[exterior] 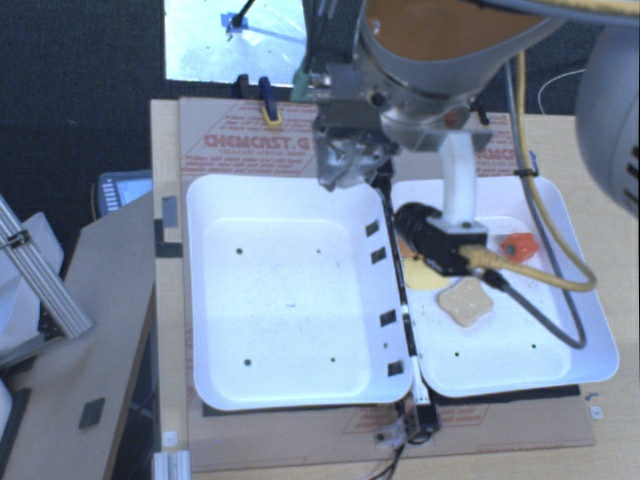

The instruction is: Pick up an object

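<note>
Arm over two white bins, objects in the right one.

The left bin (280,303) has bare floor. The gripper (345,168) hangs over its back right corner; its grip cannot be told. In the right bin (560,358), a tan toast-shaped piece (466,302) lies diagonally beside a small orange object (519,246).
</note>
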Robot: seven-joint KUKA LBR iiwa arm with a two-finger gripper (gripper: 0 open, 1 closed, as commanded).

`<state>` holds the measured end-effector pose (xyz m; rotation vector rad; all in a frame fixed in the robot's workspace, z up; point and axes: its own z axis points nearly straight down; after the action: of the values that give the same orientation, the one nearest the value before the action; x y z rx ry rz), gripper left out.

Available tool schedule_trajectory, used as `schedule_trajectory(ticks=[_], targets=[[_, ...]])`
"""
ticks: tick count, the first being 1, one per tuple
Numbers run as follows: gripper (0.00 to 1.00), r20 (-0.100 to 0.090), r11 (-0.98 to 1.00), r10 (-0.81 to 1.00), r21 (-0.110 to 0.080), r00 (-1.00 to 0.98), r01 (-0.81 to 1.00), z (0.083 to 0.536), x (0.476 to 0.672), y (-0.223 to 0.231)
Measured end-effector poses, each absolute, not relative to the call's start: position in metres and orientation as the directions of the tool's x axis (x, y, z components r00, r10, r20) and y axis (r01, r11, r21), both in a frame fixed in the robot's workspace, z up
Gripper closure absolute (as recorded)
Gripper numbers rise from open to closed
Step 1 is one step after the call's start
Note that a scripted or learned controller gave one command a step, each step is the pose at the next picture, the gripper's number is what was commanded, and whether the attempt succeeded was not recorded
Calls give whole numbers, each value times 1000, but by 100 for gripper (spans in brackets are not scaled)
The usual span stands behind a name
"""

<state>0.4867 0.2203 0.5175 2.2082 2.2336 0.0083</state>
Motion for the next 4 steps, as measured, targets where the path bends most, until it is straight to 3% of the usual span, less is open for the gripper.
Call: schedule_trajectory(ticks=[1,2,3,4], targets=[[0,3,12,1000,3,-12,1000,517,487,220],[100,5,18,1000,5,-18,1000,528,487,221],[100,-6,2,1000,-13,-2,1000,344,485,235],[100,-4,1,1000,-9,-1,1000,240,485,234]])
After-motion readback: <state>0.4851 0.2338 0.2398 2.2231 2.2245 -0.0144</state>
